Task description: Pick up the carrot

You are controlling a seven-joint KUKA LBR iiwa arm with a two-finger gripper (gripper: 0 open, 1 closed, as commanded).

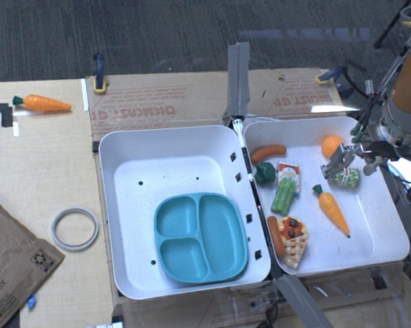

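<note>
Closest up is the waffle-shaped toy with berries (293, 236) in the right white bin (380, 249). The orange plastic carrot with green top (332, 211) lies just right of it. The pincer (342, 163) hovers above the carrot, gap unclear.

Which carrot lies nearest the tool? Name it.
The carrot in the right bin, lying just below the tool, tip pointing toward the bin's lower right. The other carrot lies outside the bins, on the bench's far left.
</note>
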